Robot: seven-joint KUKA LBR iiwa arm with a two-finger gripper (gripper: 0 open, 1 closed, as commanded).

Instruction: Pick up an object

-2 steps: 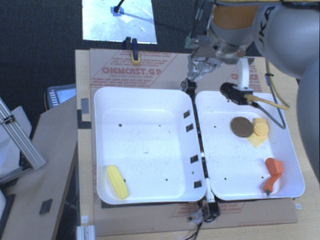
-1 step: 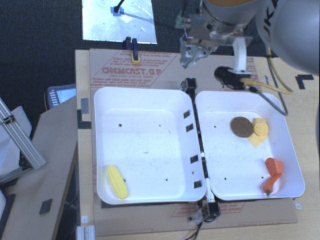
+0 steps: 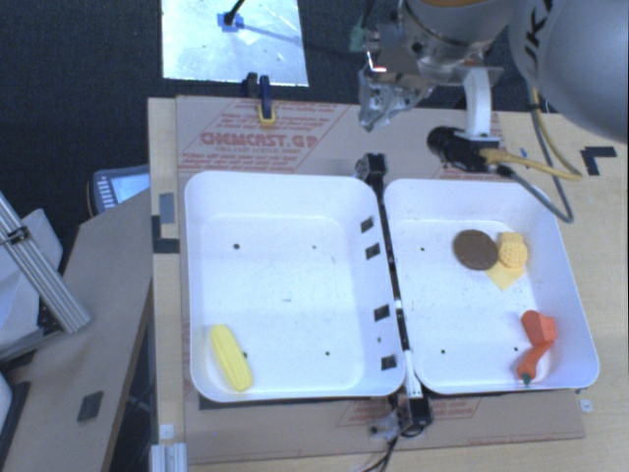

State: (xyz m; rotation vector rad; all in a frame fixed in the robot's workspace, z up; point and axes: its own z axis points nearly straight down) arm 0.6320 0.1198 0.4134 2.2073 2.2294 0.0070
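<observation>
Corn cob (image 3: 231,358) lies far from raised arm (image 3: 462,8).

This is a robotics lab. A grey arm (image 3: 580,47) with loose cables reaches over a table (image 3: 167,293) where two white bins (image 3: 285,190) sit clamped on printed cardboard (image 3: 246,136), holding toy food (image 3: 231,357) as test pieces. An aluminium rail (image 3: 39,273) and dark carpet (image 3: 79,67) flank the rig.

A tan wooden surface (image 3: 118,264) sits on dark carpeted floor (image 3: 69,57). A shiny metal sheet (image 3: 197,37) lies beyond it; an aluminium rail (image 3: 39,273) slants at left.
</observation>
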